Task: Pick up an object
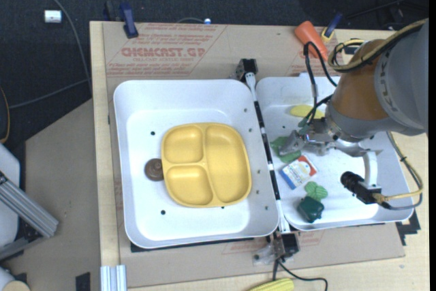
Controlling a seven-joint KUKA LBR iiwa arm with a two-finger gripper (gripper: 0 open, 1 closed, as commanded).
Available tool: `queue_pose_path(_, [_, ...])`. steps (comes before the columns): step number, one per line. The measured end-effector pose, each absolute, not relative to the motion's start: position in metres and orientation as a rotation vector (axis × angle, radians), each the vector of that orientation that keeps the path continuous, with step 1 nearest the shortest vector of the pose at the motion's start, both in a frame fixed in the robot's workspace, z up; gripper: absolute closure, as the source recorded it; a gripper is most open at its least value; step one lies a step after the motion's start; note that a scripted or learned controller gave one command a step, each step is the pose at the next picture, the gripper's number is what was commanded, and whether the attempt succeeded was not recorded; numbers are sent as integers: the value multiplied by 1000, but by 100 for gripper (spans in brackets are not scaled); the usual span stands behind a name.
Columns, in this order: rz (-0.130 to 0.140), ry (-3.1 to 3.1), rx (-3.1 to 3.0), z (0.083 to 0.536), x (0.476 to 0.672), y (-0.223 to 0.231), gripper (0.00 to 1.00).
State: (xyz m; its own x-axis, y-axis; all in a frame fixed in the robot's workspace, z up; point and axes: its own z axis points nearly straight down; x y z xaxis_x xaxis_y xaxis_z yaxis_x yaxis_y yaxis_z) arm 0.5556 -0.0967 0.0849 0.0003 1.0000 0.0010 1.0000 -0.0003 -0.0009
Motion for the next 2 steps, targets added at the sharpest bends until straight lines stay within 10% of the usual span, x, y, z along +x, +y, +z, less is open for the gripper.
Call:
queue_pose_path(1, [-3, -2222, -2222, 95, 556, -96, 100])
queue_pose_path(2, [-3, -2221, -2222, 95, 556, -96, 0])
